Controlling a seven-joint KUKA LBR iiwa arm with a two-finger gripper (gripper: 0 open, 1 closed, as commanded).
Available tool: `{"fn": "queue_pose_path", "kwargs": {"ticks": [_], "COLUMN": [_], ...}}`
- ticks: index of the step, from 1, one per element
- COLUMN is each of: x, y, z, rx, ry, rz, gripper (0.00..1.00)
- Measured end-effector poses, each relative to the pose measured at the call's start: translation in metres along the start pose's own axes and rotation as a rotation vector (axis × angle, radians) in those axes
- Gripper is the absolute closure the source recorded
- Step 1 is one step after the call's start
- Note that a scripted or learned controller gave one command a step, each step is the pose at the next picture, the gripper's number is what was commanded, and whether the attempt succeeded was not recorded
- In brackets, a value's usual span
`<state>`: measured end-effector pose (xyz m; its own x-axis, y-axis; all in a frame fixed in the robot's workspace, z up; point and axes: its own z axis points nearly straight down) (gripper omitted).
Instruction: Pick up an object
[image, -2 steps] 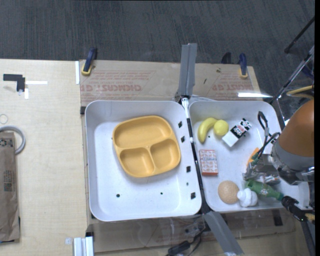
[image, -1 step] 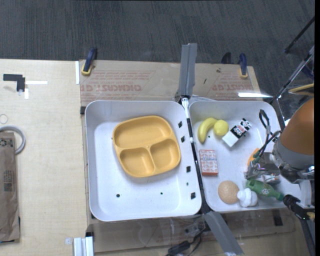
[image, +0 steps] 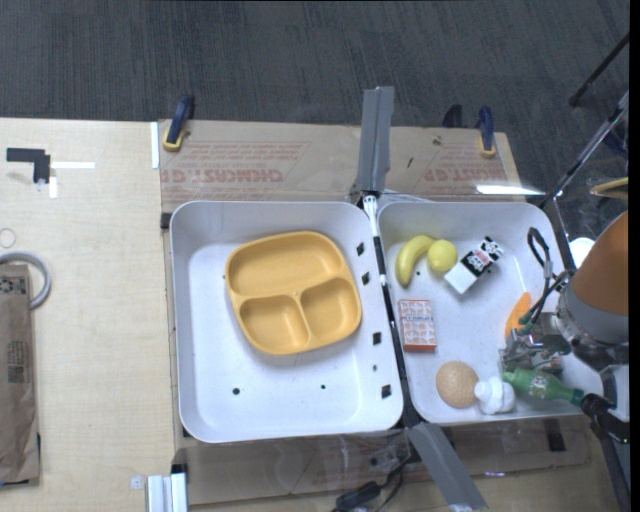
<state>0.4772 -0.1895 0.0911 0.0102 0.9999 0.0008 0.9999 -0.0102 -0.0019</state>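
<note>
The gripper (image: 528, 348) hangs low at the right bin's (image: 455, 215) right side, just above a green bottle (image: 540, 385); its jaw state cannot be told. A yellow divided plate (image: 293, 291) lies in the left bin (image: 200, 330).

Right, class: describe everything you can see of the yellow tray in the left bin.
The tray is a matte yellow-orange plate, plastic by its look, with rounded corners and a raised rim. Low ridges split it into three compartments: one long one across the top and two smaller ones below. Nothing lies in any of them. It sits flat and upright, turned slightly askew, on the floor of the left bin, a little above the middle. It touches nothing but the bin floor and stands clear of the walls.
</note>
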Motion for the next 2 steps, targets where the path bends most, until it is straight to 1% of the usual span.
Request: {"fn": "queue_pose_path", "kwargs": {"ticks": [1,2], "x": [0.011,0.058], "y": [0.005,0.024], "z": [-0.037,-0.210], "rx": [-0.002,-0.002], "ry": [-0.001,-0.003], "rz": [0.055,-0.114], "gripper": [1.00,1.00]}}
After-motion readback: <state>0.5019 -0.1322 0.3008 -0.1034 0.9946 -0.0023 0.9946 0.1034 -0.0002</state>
